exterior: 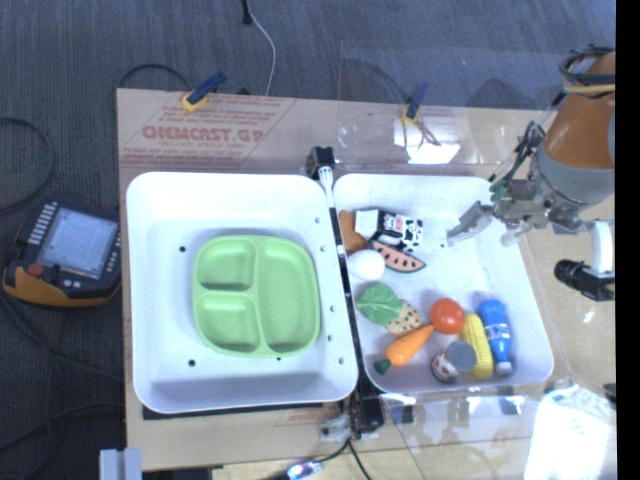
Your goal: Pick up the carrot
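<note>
The orange carrot [410, 346] lies slantwise near the front of the right bin [520, 268], between a green leaf [377, 302] and a grey-lidded can [457, 358]. My gripper [487, 232] hangs over the bin's far right part, well behind and to the right of the carrot. Its two fingers stand apart, open, with nothing between them. A red tomato [447, 315] sits between the gripper and the carrot.
The right bin also holds a corn cob [476, 346], a blue bottle [495, 331], a white egg [365, 265], a watermelon slice [402, 260] and a black-and-white carton [397, 228]. The left bin [150, 218] holds a green divided plate [255, 293].
</note>
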{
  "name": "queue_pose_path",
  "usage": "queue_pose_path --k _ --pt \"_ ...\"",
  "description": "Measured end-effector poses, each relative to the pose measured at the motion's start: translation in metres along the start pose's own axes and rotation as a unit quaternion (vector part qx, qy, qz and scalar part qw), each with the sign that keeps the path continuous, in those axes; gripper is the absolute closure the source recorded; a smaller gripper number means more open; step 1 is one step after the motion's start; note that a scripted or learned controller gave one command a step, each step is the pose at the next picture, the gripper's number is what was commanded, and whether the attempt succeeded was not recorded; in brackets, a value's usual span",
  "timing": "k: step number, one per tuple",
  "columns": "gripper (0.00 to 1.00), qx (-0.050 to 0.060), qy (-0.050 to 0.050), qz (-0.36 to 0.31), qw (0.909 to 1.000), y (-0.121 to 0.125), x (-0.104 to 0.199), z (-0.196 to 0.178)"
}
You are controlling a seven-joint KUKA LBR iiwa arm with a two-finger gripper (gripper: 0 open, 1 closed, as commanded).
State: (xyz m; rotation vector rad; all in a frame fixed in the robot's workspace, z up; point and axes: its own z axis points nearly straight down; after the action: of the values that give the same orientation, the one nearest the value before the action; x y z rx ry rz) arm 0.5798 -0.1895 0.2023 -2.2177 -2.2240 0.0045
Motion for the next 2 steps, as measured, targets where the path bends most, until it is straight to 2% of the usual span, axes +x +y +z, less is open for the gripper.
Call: queue_pose_path --k 1,2 --pt "0.0 0.006 0.002 -0.038 0.9993 -0.058 0.045 0.075" --pt "0.0 -0.013 -0.005 -0.06 0.9981 -0.089 0.079 0.109"
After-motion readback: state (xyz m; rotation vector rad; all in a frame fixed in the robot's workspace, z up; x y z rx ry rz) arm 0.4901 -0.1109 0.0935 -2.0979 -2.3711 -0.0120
